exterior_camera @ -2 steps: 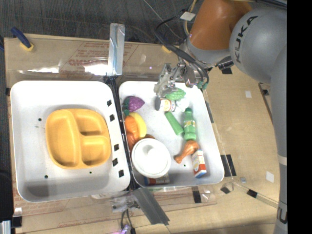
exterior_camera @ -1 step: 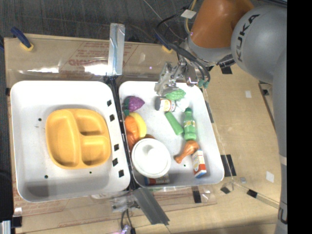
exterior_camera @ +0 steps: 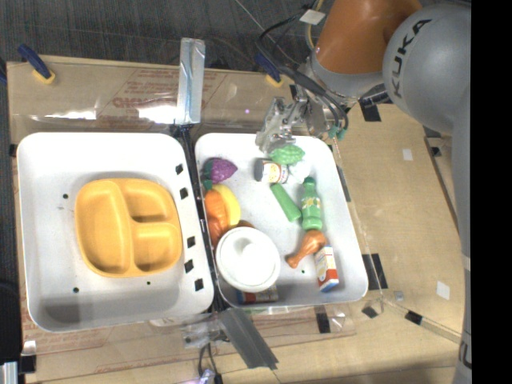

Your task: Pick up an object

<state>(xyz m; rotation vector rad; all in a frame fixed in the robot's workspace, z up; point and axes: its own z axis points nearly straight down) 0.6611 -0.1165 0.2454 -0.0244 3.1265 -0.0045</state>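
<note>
Two shallow white plastic bins sit side by side on the tan cardboard-covered surface (exterior_camera: 400, 206). The left bin (exterior_camera: 48, 214) carries a yellow plastic tray with three compartments (exterior_camera: 128, 224), lying flat near the bin's middle. The right bin (exterior_camera: 340, 214) is crowded. At its far left corner lies a small purple ridged toy (exterior_camera: 220, 169); just below that a yellow-and-orange toy fruit (exterior_camera: 222, 206) rests against the left wall. A round white bowl (exterior_camera: 249, 258) sits upright toward the near edge, touching the orange part of the fruit. In the middle, a green stick-shaped piece (exterior_camera: 285, 202) lies at a slant, with a green plastic bottle (exterior_camera: 311, 204) just beside it on the right. Below the bottle, a brown toy drumstick (exterior_camera: 306, 249), and beside that a small white and red carton (exterior_camera: 326, 268) near the bin's near right corner. A small round white jar with a dark end (exterior_camera: 273, 171) lies near the far wall, touching a pale green leafy toy (exterior_camera: 289, 154). The grey arm with its orange band (exterior_camera: 360, 22) reaches in from the right; the tool (exterior_camera: 282, 126) hangs at the far rim of the right bin, right above the leafy toy. Whether its fingers are apart or together, cannot tell; the metal parts blur against the rim.
</note>
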